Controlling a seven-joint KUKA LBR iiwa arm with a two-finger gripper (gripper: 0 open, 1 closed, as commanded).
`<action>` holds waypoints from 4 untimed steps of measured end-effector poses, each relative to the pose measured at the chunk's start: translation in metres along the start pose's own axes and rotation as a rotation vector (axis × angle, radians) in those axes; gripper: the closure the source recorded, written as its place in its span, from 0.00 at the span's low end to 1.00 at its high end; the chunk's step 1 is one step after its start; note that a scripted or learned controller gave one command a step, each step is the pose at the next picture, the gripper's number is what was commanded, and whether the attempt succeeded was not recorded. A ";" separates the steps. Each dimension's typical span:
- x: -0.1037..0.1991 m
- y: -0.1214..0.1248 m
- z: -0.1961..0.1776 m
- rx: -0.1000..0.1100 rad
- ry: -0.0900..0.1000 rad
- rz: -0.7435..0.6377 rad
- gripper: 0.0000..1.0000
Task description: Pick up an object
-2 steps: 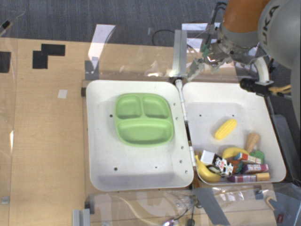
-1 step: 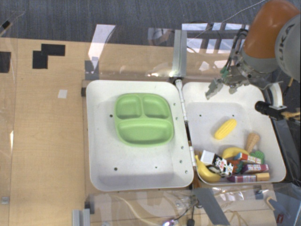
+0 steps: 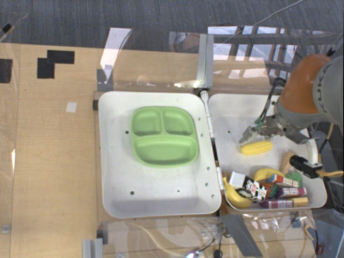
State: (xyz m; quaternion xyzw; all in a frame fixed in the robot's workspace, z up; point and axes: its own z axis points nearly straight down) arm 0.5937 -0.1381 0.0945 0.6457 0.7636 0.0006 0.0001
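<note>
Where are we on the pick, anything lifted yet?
Done: the arm has reached into the right bin, with the gripper low, just above a yellow piece. In hand: nothing shows between its fingers; the yellow piece lies on the bin floor. Left: grasp and lift. The other items are piled at the bin's near edge, and the green tray sits in the left bin.

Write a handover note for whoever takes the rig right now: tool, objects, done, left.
Tool: low in the right bin, just above and left of a yellow corn-cob toy; nothing visibly held.
Objects: corn-cob toy lies alone mid-bin. Clutter at the bin's front edge: bananas, markers, small toys. Left bin holds a green divided tray.
Done: approach to the corn-cob toy, apparently.
Left: grasp and lift; no pick yet.
</note>
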 end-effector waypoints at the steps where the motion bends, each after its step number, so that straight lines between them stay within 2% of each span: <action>1: -0.029 0.019 0.006 -0.011 -0.002 -0.033 0.00; 2: -0.070 0.035 0.007 -0.009 -0.003 0.110 0.00; 3: -0.044 -0.028 0.005 -0.015 -0.007 -0.170 0.00; 4: -0.028 -0.050 0.004 -0.021 -0.012 -0.286 0.00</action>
